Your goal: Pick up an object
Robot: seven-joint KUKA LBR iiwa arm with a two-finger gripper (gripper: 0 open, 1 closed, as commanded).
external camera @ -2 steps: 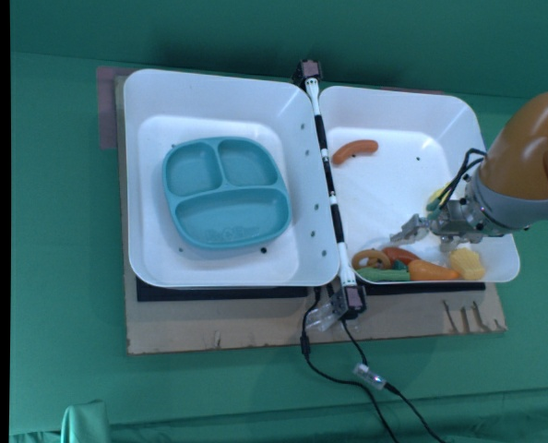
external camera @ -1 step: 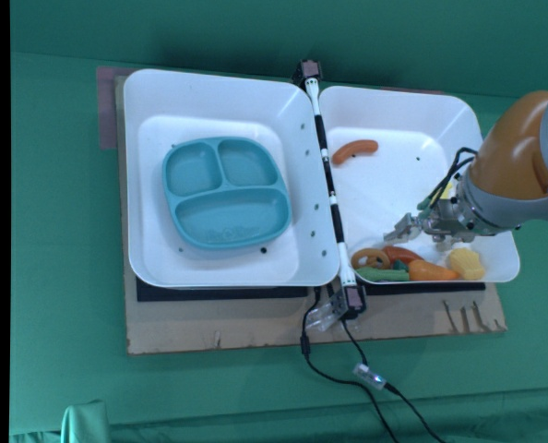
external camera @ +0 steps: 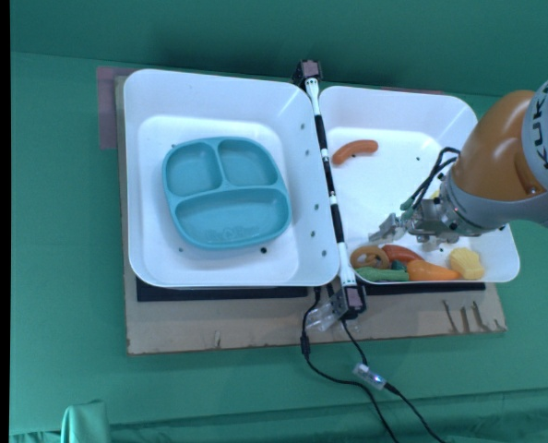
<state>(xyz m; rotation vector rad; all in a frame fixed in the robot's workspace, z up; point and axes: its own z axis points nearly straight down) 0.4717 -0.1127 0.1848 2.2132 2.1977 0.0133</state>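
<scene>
Green-covered bench, two white bins side by side. In the left bin point(external camera: 145, 109) we log a teal divided plate point(external camera: 226, 192). In the right bin point(external camera: 394, 109): an orange sausage point(external camera: 355, 149) near its far edge; pretzel point(external camera: 370, 256), carrot point(external camera: 431, 270) and yellow piece point(external camera: 466, 264) along its near edge. Our gripper point(external camera: 405, 223) hangs above these, fingers apart, clasping nothing.

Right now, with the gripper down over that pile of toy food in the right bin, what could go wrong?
The gripper hovers just above the pretzel, red pepper, green bean and carrot, which are crowded together. It may catch two at once, or push them apart and close on nothing. The pile also sits against the right bin's near wall, so a finger might hit the rim.
</scene>
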